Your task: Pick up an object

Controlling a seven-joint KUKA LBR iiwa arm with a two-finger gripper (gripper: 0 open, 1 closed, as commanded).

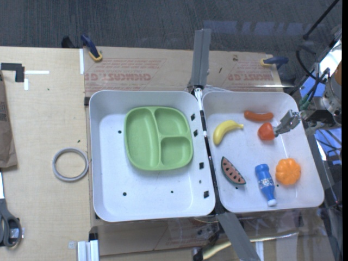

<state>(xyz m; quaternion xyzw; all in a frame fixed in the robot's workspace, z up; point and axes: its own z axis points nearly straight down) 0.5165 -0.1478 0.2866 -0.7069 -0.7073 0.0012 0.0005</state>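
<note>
Red round plastic tomato (pixel 266 131) sits in the right white bin (pixel 310 162), toward its far right part, and the grey jaws (pixel 285 125) hang right against its right side, slanting down from the arm at the right edge. Whether the jaws are spread or pressed together I cannot tell from where I stand, and nothing shows clearly between them.

Just beyond the tomato lies a long orange-red toy sausage (pixel 258 115). To its left rests a yellow plastic banana (pixel 225 130). Nearer the front of the same bin are a watermelon slice toy with a green rind (pixel 232 172), a small blue bottle with a white cap (pixel 265 184) lying on its side, and an orange toy pumpkin (pixel 287 171) just beside the bottle.

Next door, the left white bin (pixel 109 200) holds a light green plastic divided plate (pixel 159 138) with three compartments. Out on the wooden worktop (pixel 43 124), well to the left, lies a grey ring of tape (pixel 70 163).
</note>
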